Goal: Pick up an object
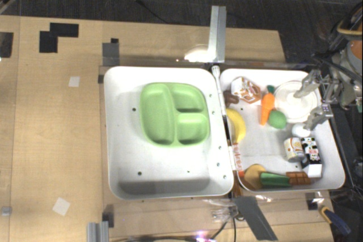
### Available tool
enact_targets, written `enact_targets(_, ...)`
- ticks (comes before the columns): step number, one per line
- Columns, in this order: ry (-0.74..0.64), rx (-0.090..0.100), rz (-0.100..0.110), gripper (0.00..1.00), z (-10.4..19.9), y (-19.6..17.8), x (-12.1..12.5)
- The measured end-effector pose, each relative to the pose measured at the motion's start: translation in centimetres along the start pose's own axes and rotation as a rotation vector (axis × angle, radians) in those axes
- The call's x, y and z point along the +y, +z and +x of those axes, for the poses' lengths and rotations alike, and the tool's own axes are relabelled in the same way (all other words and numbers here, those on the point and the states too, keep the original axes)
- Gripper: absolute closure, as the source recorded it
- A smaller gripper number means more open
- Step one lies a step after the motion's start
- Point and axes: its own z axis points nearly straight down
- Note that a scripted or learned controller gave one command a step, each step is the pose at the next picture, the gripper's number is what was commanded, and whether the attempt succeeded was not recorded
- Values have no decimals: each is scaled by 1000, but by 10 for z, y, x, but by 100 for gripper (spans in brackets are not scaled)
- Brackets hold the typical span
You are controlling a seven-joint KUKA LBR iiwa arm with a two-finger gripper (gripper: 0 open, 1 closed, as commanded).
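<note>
Wooden bench, two white bins side by side. Left bin holds a green tray. Right bin holds the clutter: banana, carrot, cans. Gripper hangs over the white bowl, fingers spread, pinching nothing; likely lining up a grasp.

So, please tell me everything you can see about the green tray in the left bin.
The green tray is a light green divided plate that looks like smooth plastic, with rounded corners. It has three compartments: one long one on its left side and two smaller ones on its right. It lies flat, face up, near the middle of the left bin, touching only the bin floor. Nothing lies in it.
</note>
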Motion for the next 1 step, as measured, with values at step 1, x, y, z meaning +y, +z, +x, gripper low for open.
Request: enact_targets(1,-88,13,-5,0,-45,128,5)
